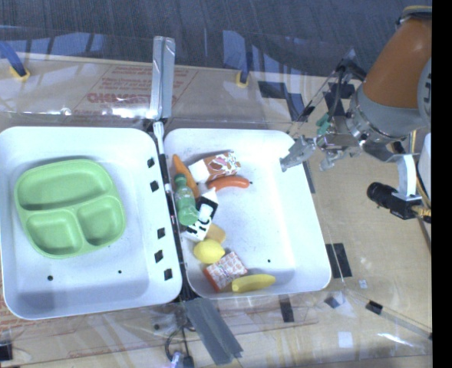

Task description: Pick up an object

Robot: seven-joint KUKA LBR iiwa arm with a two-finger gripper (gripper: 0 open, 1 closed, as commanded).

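Along the right bin's (pixel 302 228) left wall the objects lie crowded: carrot (pixel 179 165), bottle (pixel 185 199), sausage (pixel 228 182), lemon (pixel 208 251), banana (pixel 252 283), likely where they slid. Over its far right corner hangs the gripper (pixel 296 155), holding nothing; its opening I cannot tell. A green tray (pixel 70 206) sits in the left bin (pixel 11 282).

Two white bins sit side by side: the left bin (pixel 26 282) and the right bin (pixel 287 236). The left holds one green divided tray (pixel 70 205). Along the right bin's left edge lie one carrot (pixel 179 165), one green bottle (pixel 185 199), one sausage (pixel 228 182), one lemon (pixel 208 251), one banana (pixel 253 283) and two small printed packets (pixel 222 162) (pixel 226 269).
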